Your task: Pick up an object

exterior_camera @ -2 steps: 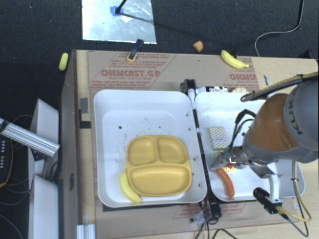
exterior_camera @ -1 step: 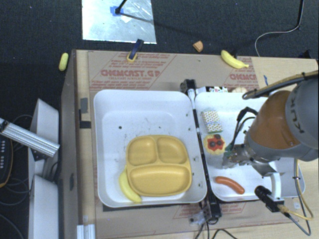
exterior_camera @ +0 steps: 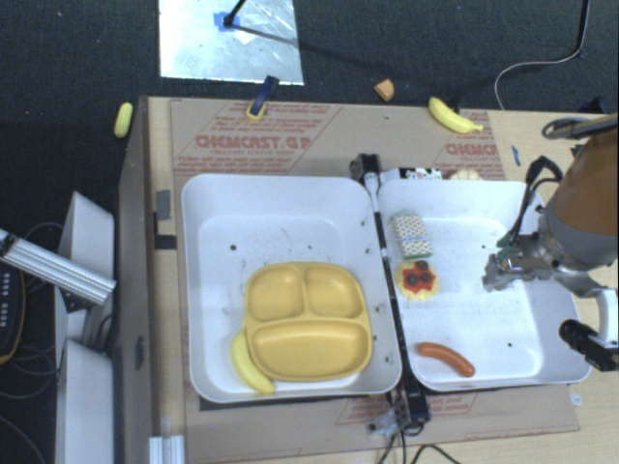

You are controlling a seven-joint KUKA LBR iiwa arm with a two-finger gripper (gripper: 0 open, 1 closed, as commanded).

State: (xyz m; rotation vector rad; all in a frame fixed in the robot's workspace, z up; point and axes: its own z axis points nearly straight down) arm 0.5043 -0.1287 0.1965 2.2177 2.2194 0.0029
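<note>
In the right bin lie a patterned block near the divider, a yellow piece with a red and black picture just below it, and an orange-red sausage near the front wall. My gripper hangs low over the right side of this bin, right of the yellow piece and apart from it. Nothing shows between its fingers.
The left bin holds a yellow compartment tray with a yellow banana against its front left edge. On the cardboard behind the bins lie another banana and a small orange piece. A yellow item lies off the board's left.
</note>
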